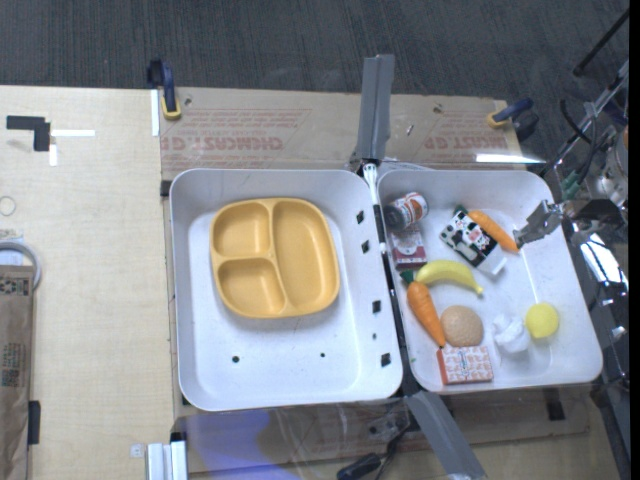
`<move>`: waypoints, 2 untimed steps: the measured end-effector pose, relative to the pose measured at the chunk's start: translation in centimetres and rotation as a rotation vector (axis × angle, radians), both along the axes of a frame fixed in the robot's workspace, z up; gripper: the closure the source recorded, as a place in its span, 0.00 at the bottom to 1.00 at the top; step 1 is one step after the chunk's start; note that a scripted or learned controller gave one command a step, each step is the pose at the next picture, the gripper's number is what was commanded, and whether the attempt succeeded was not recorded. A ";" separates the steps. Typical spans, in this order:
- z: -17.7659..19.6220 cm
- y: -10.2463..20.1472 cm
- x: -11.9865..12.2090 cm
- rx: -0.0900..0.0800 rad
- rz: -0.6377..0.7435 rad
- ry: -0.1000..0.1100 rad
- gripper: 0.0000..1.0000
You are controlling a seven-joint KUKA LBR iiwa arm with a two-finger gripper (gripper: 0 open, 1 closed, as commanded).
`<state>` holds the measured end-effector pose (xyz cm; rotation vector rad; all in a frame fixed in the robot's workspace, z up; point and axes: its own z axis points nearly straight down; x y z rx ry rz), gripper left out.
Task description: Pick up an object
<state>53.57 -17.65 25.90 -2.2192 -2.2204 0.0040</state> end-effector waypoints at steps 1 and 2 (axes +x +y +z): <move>-5.0 -1.7 4.3 -0.001 0.054 -0.002 0.00; -9.8 -2.8 8.6 -0.001 0.132 -0.003 0.00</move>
